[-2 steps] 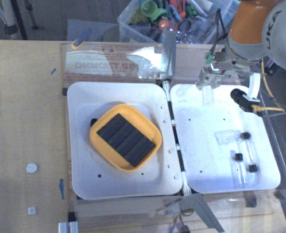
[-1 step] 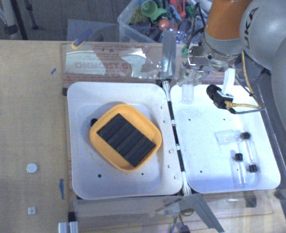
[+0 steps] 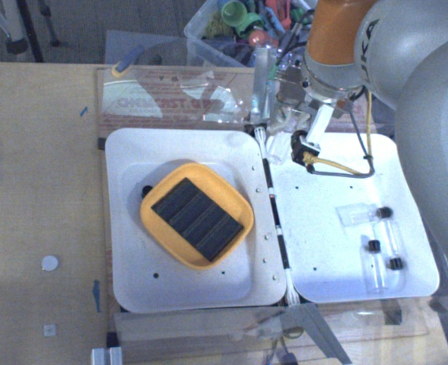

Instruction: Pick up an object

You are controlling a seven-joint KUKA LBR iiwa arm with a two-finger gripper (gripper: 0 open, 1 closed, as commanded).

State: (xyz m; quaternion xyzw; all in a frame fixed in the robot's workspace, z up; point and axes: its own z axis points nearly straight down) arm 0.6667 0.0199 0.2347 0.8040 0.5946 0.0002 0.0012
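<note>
A yellow-orange square dish with a black ridged insert (image 3: 197, 215) lies tilted in the middle of the left bin (image 3: 125, 158). A small black thing (image 3: 144, 191) peeks out from under its left edge. In the right bin (image 3: 322, 272) a clear plastic piece with small black caps (image 3: 379, 242) lies near the right wall. My gripper (image 3: 269, 124) hangs at the far end of the ridge between the two bins, well apart from both objects, with nothing seen in it.
A clear tub of colourful toys (image 3: 246, 14) stands behind the bins. A clear plastic sheet (image 3: 178, 97) covers the strip at the back. The arm's grey body (image 3: 421, 90) looms over the right bin's far right. Bare bench (image 3: 33, 204) lies to the left.
</note>
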